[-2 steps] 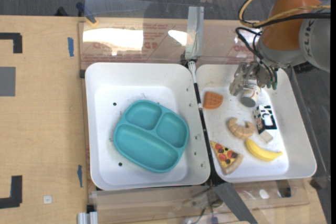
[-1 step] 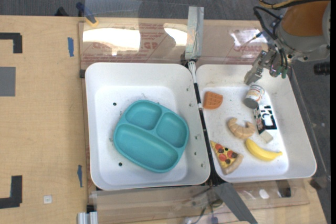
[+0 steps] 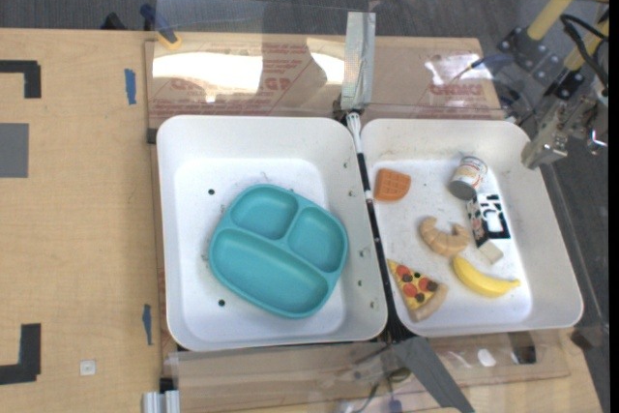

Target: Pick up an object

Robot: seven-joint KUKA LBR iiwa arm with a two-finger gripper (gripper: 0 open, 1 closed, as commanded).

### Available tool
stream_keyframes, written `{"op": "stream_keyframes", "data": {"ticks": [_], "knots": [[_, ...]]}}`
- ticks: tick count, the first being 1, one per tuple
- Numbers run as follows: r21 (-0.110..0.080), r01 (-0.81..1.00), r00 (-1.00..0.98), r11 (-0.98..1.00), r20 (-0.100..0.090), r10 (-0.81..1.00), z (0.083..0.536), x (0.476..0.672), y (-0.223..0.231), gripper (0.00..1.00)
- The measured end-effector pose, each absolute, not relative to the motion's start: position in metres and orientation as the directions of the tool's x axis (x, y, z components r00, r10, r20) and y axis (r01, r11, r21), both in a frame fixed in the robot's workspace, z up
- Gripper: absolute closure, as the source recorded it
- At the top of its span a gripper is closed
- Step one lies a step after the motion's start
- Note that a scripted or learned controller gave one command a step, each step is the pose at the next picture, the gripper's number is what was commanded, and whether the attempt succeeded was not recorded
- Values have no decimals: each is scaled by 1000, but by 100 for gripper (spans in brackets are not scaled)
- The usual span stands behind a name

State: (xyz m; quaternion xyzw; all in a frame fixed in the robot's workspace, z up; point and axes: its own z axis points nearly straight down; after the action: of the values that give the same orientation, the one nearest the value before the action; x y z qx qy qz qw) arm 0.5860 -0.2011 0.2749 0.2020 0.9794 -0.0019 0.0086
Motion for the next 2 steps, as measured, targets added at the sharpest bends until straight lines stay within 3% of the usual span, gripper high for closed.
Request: {"op": "stream_keyframes", "data": {"ticks": [1,2], "knots": [[4,675,-738,738,-12,675,353,568,-224,100],[5,931,-364,364,-6,931,383,538,-223,100]]}}
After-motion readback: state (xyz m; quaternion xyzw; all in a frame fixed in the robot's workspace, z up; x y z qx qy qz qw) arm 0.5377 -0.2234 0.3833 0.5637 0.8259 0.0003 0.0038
